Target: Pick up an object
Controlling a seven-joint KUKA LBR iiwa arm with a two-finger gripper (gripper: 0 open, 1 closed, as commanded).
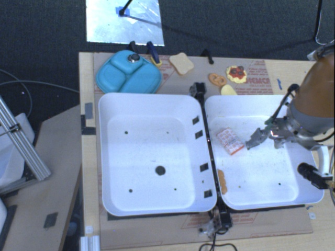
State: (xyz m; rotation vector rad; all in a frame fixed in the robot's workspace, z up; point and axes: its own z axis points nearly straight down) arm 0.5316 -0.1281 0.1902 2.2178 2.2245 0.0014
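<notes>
Operator, your pincer (256, 139) is hovering in the right bin (293, 197), just right of the pink-and-white packet (230, 140) lying near that bin's left wall. You cannot tell whether the pincer is apart or together. An orange stick (222, 181) is resting lower by the same wall.

Open floor surrounds the packet (230, 140) in the right bin (261, 192).

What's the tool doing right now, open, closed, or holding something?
Tool: cannot be told whether open or closed; it sits over the right bin, just right of the small pink packet, with nothing visibly held.
</notes>
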